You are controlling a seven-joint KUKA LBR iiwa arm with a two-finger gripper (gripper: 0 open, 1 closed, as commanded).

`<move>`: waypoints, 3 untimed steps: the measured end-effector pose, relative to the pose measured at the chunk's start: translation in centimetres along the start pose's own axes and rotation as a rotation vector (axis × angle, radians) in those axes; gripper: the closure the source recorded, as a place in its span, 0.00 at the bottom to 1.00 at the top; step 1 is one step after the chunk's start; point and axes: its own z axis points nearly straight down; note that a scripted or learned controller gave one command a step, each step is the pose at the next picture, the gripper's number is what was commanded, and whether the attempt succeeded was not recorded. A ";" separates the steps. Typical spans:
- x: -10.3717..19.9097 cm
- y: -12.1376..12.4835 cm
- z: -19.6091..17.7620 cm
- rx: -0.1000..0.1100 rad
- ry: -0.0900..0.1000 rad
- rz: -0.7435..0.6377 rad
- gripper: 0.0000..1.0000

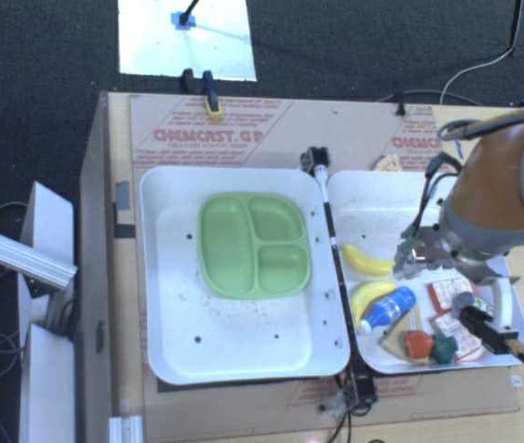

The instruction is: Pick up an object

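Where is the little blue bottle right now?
The blue bottle lies in the right bin, toward its front, resting against a yellow banana, with the gripper just above it.

From here my arm (506, 187) runs off the right edge and covers the right bin's (373, 187) far right corner. I can't make out the gripper (410, 258) tips; print on the red-and-white packets (451, 295) is unreadable.

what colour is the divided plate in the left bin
Light green; the divided plate shows best in the camera view.

Lab: cabled bench (244, 123), 2 bins (174, 340)
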 end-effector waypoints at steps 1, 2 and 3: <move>-0.1 0.0 0.0 0.000 -0.001 0.002 0.00; -0.2 1.5 6.0 0.002 -0.001 0.003 0.00; 0.2 -2.0 8.5 0.001 -0.001 0.003 0.00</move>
